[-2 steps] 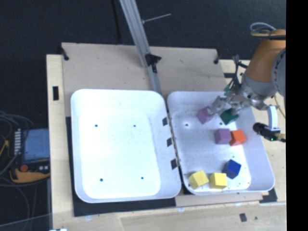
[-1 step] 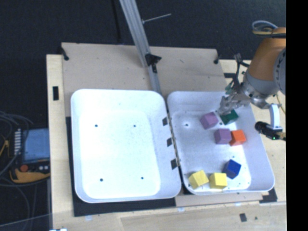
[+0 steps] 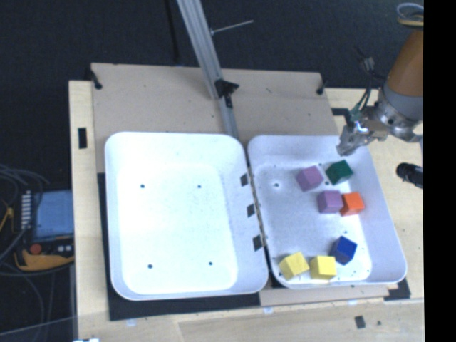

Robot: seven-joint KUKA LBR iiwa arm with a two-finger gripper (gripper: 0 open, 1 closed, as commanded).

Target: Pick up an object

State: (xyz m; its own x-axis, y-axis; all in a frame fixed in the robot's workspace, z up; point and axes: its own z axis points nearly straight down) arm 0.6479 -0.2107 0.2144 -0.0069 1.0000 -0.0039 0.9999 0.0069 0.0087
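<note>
The arm reaches in from the right side of the surface (image 3: 82,191), and its tool (image 3: 349,142) hangs over the far right corner of the right bin (image 3: 285,155). Nothing lies between its fingers; whether they stand wide or narrow cannot be told from this slanted view, since the tip is small and blurred.

The things to pick all sit in that right bin. A green block (image 3: 339,171) lies nearest, just below the tool toward the bin's far right side, with a purple block (image 3: 309,177) just beside it on its left. Nearer the middle of the right edge, a second purple block (image 3: 329,201) touches an orange block (image 3: 353,204). A blue block (image 3: 344,249) sits toward the near right corner, and two yellow blocks (image 3: 293,265) (image 3: 323,266) rest along the near edge. The left bin (image 3: 121,155) holds no blocks.

The step in hand looks like the approach before a descent. The green block seems the natural target: it is closest and stands apart from its neighbours on most sides. To do this well, the tool should centre over the block, turn so its fingers close across two free faces rather than toward the purple block, and come straight down. The touching purple and orange pair would be harder, as a finger could wedge against the neighbour and push both aside.
</note>
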